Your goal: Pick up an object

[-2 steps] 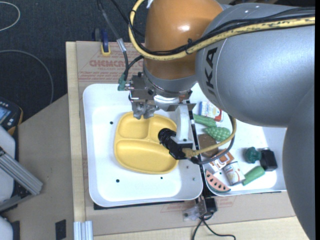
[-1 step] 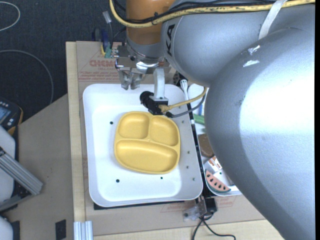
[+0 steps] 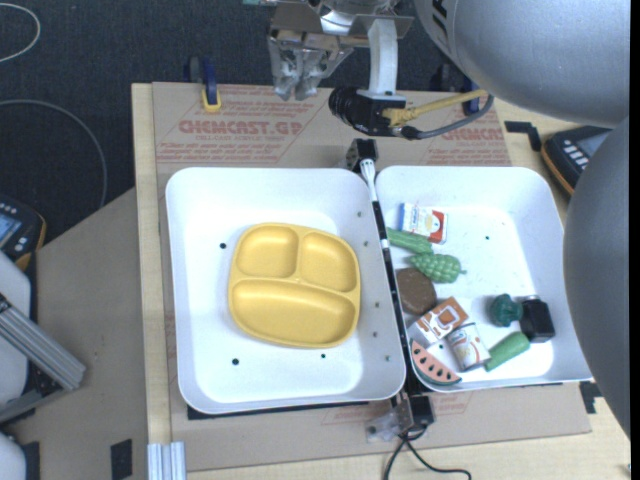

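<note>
1. The gripper hangs above the far edge of the counter, over the printed cardboard sheet beyond the left bin and clear of both bins
2. Whether its jaws stand wide or narrow cannot be told from this slant; nothing is seen between them
3. The grey arm fills the upper right corner of the view and reaches toward the middle of the top edge
4. The left bin holds one thing, a yellow divided plate, lying flat near the middle with its three compartments facing up
5. The right bin holds the small things, all grouped toward its left and near sides
6. A white and red carton lies near the bin's left wall, toward the far side
7. Just nearer than the carton lie a green pod and a bumpy green vegetable, close together
8. A brown round piece sits nearer still, beside the left wall
9. A small printed can and an orange and white packet lie near the front, with a watermelon slice at the front left corner
10. A dark green piece touches a black block toward the right, and a green cylinder lies tilted just in front of them
11. A blue and yellow clamp stands at the far left corner of the cardboard
</note>
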